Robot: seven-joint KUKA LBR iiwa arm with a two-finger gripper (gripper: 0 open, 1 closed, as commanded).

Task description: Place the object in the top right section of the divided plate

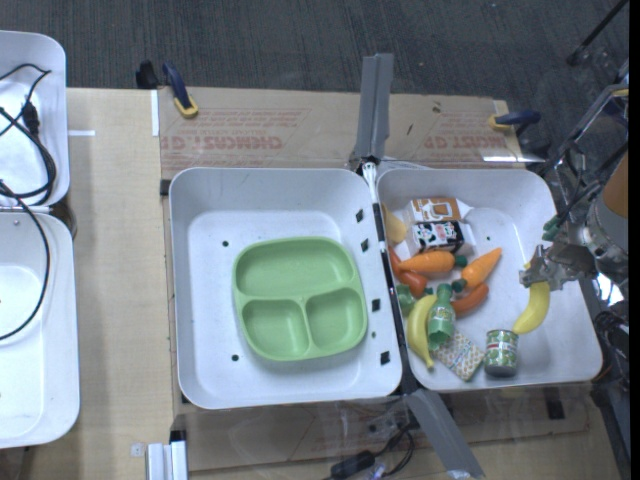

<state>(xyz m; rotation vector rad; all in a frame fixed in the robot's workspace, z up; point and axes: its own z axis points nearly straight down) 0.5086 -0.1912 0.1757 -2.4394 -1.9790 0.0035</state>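
Observation:
A green divided plate (298, 296) lies in the left white bin (200, 268), with one long section at the back and two smaller ones in front. My gripper (544, 274) hangs over the right side of the right bin (575, 368). It is shut on the upper end of a yellow banana (532, 310), which hangs down from the fingers, a little tilted. The plate is far to the gripper's left.
The right bin also holds a second banana (420, 330), carrots (432, 262) (482, 265), a small milk carton (438, 234), an orange box (436, 209), a green bottle (443, 313), a small can (501, 351) and a patterned sponge (459, 354). A grey divider post (375, 108) stands between the bins.

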